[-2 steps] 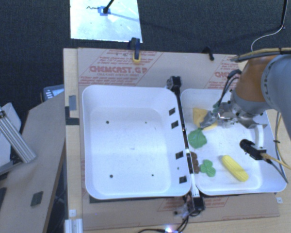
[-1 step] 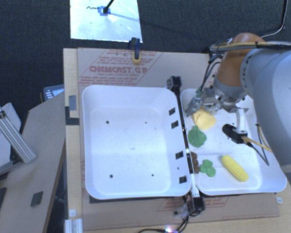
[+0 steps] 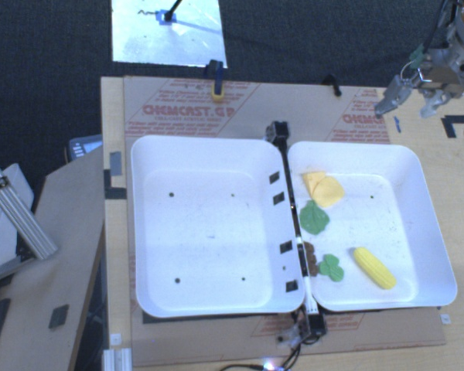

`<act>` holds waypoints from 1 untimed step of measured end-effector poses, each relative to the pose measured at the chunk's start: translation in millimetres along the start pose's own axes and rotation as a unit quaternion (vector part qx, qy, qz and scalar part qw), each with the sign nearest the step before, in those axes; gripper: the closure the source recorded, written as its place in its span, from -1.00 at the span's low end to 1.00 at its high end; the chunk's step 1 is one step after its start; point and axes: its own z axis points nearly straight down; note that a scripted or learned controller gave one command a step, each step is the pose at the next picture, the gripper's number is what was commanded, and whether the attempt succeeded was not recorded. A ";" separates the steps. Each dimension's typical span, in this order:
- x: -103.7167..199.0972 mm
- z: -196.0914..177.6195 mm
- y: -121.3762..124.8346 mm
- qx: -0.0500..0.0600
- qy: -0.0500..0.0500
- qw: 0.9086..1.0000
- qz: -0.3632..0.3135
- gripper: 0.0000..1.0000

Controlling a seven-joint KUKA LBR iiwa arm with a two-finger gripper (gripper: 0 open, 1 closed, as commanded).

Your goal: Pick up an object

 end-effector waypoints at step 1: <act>2.0 0.0 -0.3 0.007 0.001 1.000 -0.003 1.00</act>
